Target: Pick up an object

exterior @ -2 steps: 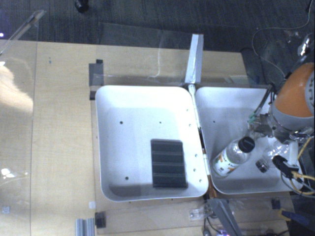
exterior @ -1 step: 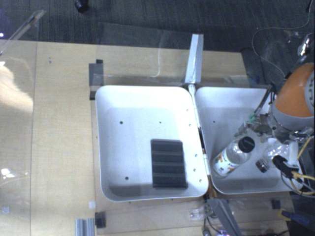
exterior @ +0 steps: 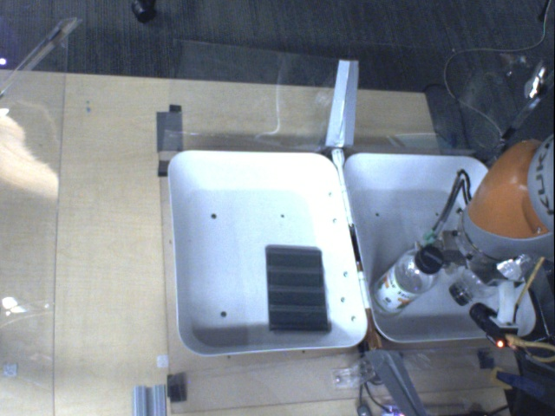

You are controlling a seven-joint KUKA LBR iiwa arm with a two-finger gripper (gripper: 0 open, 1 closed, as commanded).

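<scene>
Where the arm comes in from the right, it is seen over the right bin, with the orange band above that bin's right edge. The gripper is seen low over the right bin's near-right part, just beside a bottle. Whether it is apart or together cannot be told, since the wrist hardware is blurred and seen from above. Nothing is shown clamped in it. The bottle is clear, with a black cap and a label with some red on it. It is laid on its side in the right bin's near-left corner, tilted, with the cap end pointed toward the gripper and the base end against the left wall. The cap is seen very near the gripper; contact cannot be confirmed. A black ribbed block is laid flat in the left bin, in its near half, right of middle, and close to the near wall. The block is well apart from the bottle, and the shared bin walls are between them. Both bins are set side by side on the bench, touching along their inner edges. A grey strip is seen at the far edge where the bins meet. Small black brackets are seen at the left bin's outer corners.
</scene>
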